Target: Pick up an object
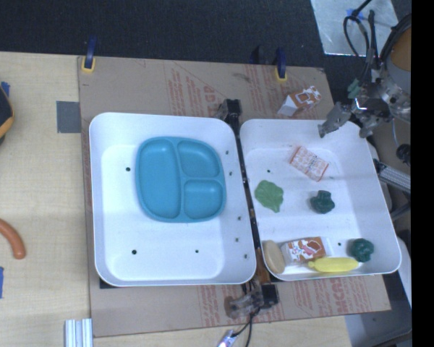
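So there are two white bins: left bin [116, 194] and right bin [362, 165]. One blue divided plate [179, 178]. Three green lumps [268, 195] [322, 202] [361, 249], three snack packets [308, 163] [304, 250] [299, 101], one banana [335, 265], one sausage [9, 237].

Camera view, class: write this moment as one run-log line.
task: pick up an object | gripper: above right bin far corner, holding nothing | nearest item: snack packet | left bin: blue divided plate

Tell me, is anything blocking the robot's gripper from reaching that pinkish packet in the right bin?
Nothing visible is. The gripper hangs over the right bin's upper corner, and the pinkish packet lies just below-left of it on bare white floor, apart from the other things.
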Robot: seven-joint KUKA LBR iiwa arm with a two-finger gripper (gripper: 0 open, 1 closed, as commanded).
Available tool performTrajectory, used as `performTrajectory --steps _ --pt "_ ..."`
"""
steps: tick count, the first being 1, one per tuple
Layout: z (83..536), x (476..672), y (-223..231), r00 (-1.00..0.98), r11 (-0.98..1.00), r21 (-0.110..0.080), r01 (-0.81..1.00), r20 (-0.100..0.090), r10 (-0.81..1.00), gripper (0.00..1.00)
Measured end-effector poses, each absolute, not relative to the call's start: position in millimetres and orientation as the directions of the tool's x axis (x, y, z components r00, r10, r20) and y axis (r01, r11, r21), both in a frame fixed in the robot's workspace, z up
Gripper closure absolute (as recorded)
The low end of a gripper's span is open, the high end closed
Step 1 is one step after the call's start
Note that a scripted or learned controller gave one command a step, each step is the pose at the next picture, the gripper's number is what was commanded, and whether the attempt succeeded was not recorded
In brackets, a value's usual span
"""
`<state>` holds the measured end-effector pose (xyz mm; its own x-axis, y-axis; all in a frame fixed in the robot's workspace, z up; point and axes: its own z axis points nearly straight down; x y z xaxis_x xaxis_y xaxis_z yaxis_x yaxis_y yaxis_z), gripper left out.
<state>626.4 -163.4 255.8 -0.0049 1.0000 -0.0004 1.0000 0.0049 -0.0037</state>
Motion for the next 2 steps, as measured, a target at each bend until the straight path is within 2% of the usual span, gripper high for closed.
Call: performTrajectory --steps 1,2 --pt "91 598.1 -200 -0.004 0.004 -0.005 1.000 -0.001 1.000 0.00" --pt "91 541.2 -155 -0.005 0.005 -0.004 1.000 0.000 1.000 0.00"
